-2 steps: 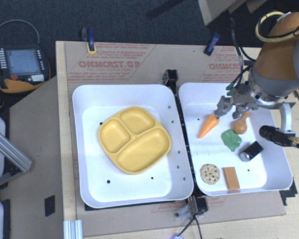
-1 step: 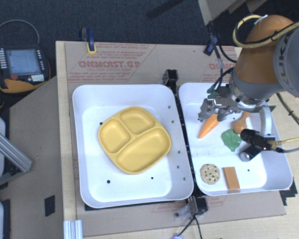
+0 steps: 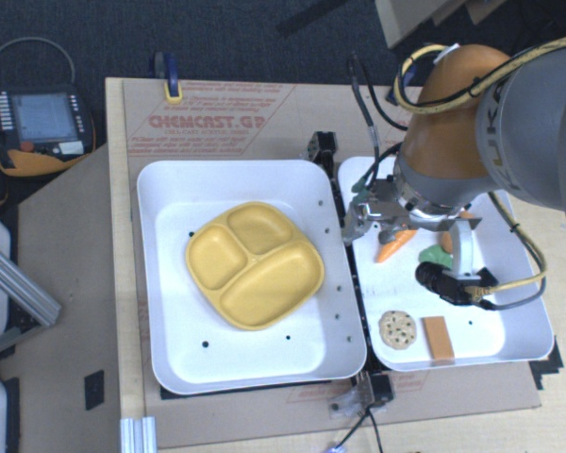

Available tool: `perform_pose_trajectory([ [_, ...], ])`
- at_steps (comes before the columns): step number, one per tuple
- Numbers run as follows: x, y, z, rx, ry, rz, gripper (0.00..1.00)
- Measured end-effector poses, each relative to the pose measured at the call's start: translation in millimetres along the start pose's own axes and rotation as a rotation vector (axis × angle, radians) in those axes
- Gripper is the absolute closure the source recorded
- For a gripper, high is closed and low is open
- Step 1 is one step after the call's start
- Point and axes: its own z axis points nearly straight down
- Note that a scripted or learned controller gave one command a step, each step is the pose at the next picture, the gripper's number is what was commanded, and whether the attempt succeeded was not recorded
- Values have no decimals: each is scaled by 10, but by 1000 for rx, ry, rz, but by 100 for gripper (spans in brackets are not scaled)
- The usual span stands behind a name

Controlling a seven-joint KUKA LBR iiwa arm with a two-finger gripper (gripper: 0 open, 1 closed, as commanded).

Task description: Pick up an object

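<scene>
The right bin (image 3: 519, 338) holds an orange carrot (image 3: 394, 244), a round cookie (image 3: 397, 329), a brown rectangular block (image 3: 438, 338) and a small green item (image 3: 435, 253). My gripper (image 3: 381, 221) hangs low over the bin's far left part, just above the carrot's upper end. The grey and orange wrist (image 3: 445, 130) hides most of it. I cannot see anything held in it.
A yellow divided plate (image 3: 254, 263) lies in the middle of the left bin (image 3: 170, 347). A black cable fitting (image 3: 447, 282) with a yellow hose sits over the right bin beside the green item. The wall between the bins runs close to the gripper's left.
</scene>
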Motion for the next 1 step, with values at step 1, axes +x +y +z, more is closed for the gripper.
perform_pose_trajectory([
  [1,552,-148,-169,-5,0,-2,100],
])
